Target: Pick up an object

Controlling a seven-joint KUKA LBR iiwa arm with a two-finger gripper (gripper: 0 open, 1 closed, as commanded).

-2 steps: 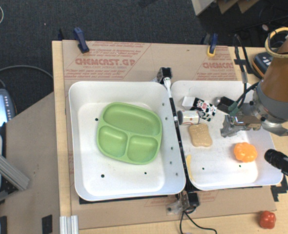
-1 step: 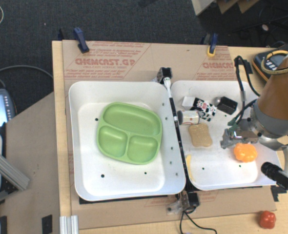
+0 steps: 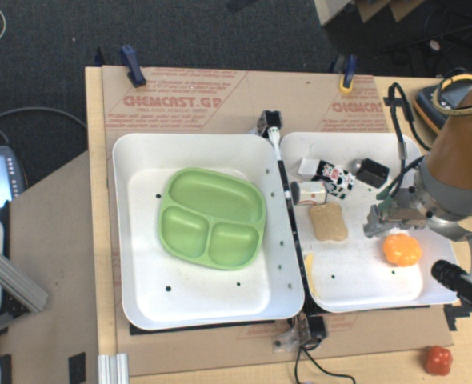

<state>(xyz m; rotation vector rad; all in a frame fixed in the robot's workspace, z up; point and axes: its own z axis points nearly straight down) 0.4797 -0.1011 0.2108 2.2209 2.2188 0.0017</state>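
Two-finger gripper (image 3: 390, 224) sits just above round orange fruit-like object (image 3: 402, 250) near right white bin's (image 3: 364, 294) front edge; open or closed, can't tell. Centre over it, descend straight.

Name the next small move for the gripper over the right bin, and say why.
Probably lower straight down: the gripper hovers at the upper edge of the round orange fruit-like object, nothing visibly held, and the tan flat sponge-like piece lies clear to its left in the view.

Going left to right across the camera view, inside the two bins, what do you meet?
Green divided plate → tan sponge-like block → gripper → orange ball.
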